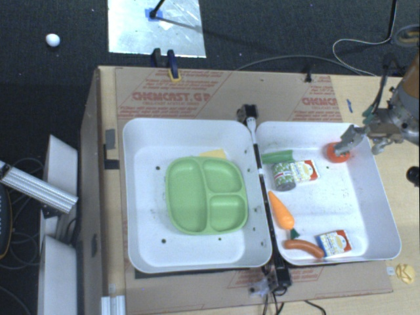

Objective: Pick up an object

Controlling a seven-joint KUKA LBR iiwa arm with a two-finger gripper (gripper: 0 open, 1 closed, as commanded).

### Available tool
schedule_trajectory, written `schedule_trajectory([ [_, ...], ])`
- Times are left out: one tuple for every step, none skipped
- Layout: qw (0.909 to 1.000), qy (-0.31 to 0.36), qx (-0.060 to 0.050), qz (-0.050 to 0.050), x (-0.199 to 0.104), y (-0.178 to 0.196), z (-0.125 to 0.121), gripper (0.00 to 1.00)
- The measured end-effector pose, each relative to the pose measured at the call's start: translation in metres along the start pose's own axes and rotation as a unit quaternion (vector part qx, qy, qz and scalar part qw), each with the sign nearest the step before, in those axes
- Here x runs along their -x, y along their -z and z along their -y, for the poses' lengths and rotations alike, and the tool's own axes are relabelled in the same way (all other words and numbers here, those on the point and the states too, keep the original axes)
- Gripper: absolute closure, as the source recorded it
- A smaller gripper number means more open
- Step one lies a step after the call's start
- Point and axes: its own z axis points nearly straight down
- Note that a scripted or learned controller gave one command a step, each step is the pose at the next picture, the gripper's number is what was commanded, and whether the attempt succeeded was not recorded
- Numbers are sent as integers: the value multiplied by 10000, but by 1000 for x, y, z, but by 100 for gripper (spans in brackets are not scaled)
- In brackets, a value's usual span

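— Camera view at that moment: where was your pincer (359, 138)?

— It hung over the right bin's (377, 205) far right corner, just beside the red-orange disc (338, 151). You couldn't tell its finger state.

— And the rest?

— Nearer from the disc lay the can (286, 175), carrot (281, 210), sausage (303, 247) and small carton (335, 243).

We read "CHEMCAST GP" in red on the brown protective sheet (172, 92) covering the bench, upper left of the bins, seemingly mirrored; the same red print repeats upper right, partly cut off. The can (293, 173) and small carton (335, 243) in the right bin carry labels, too small to read.
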Motion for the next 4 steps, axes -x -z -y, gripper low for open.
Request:
schedule_trajectory([
  [10000, -11, -25, -7, 16, -147, -14, 0],
  [10000, 6, -3, -6, -7, -190, -85, 0],
  [10000, 11, 9, 0, -7, -189, -101, 0],
  [10000, -4, 12, 3, 1, -188, -101, 0],
])
